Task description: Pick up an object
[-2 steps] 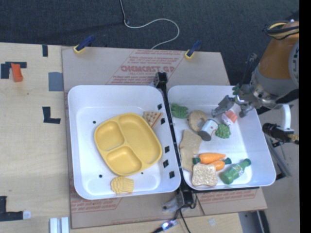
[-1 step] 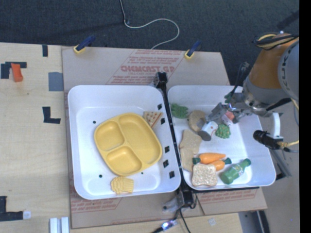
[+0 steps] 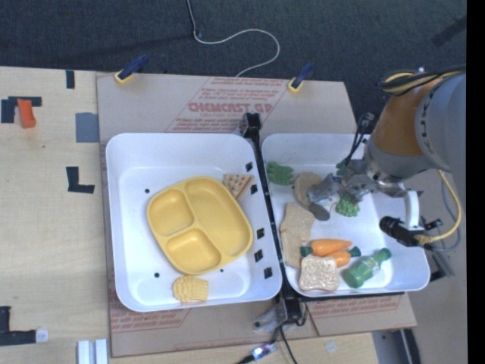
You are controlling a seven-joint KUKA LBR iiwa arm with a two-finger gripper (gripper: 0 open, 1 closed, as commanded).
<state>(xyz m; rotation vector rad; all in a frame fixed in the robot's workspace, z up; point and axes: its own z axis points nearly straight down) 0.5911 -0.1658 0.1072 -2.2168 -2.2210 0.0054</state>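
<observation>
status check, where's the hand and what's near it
Hand low in the right bin, over the tan flat piece. Nothing seen held. Green broccoli piece beside it; carrot and green bottle nearer the front.

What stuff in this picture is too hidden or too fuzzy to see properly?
- The gripper in the camera view: its grey fingers blur together over the right bin, so open or shut is unclear.
- The small green leafy toy: the gripper partly covers it, so whether it is gripped is unclear.
- The tan flat round piece: the gripper hides part of it.
- The arm: cut off by the frame's right side.
</observation>
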